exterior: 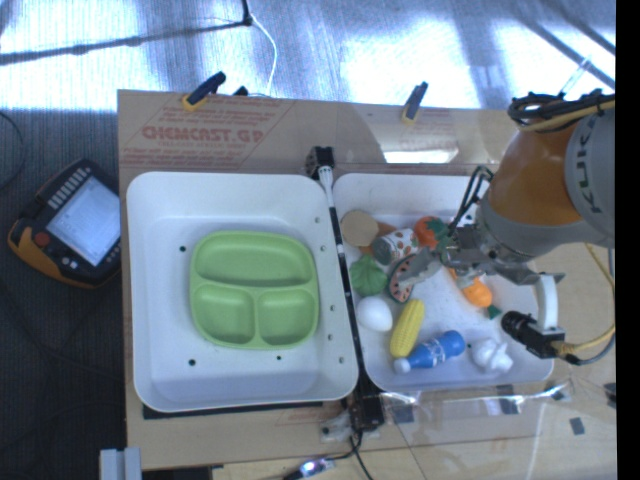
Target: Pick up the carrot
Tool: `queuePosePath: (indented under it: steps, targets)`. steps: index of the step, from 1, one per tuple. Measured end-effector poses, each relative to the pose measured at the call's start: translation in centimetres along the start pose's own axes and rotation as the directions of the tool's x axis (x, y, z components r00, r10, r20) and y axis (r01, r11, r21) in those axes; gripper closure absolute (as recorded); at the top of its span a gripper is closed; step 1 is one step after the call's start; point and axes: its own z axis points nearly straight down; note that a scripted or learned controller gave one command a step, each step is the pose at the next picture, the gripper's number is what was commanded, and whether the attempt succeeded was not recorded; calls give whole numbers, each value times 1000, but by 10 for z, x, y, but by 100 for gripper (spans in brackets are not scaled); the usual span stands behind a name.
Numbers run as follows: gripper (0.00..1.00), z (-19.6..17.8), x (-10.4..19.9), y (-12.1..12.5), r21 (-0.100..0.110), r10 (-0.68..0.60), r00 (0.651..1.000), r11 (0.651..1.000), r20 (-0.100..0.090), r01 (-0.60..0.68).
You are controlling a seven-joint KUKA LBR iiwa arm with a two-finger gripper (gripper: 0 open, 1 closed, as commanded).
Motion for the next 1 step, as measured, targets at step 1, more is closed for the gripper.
queuePosePath:
  steps: [1]
  targets:
    - [0, 88, -75, 29, -13, -57, 998, 998, -3, 56]
